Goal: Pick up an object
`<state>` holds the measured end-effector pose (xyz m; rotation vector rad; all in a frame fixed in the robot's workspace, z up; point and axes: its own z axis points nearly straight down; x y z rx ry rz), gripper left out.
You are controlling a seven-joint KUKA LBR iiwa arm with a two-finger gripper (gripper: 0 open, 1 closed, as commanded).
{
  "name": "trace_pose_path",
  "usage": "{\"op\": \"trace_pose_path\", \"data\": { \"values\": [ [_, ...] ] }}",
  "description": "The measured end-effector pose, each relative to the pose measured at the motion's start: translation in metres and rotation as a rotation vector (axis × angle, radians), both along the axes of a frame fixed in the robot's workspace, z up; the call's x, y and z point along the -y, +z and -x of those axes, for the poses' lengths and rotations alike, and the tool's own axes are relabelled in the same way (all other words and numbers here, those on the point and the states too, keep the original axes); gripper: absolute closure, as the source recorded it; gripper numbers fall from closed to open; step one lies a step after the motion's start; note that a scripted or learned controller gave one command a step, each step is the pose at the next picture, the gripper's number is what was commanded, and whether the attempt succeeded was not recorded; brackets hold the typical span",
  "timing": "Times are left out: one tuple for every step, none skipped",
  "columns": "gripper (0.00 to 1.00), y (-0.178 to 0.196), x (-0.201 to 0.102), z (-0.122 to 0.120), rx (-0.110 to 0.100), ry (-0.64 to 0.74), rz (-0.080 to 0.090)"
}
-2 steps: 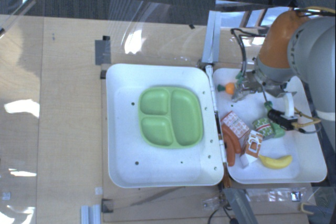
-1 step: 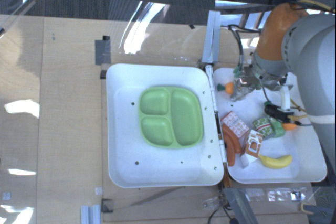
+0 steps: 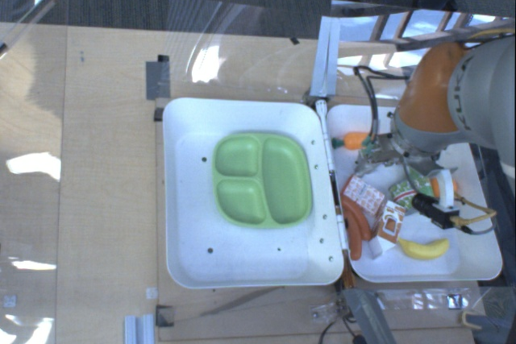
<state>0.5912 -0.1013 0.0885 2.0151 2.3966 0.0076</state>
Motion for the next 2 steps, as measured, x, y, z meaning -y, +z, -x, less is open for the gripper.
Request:
{"op": "trace_pose_path", "data": {
  "values": [
    [0.00,-0.002,0.011,-0.053,-0.037,-0.003,-0.010],
    [0.00,0.002,-0.001,0.025,-0.008,0.068,-0.003]
  ]
}}
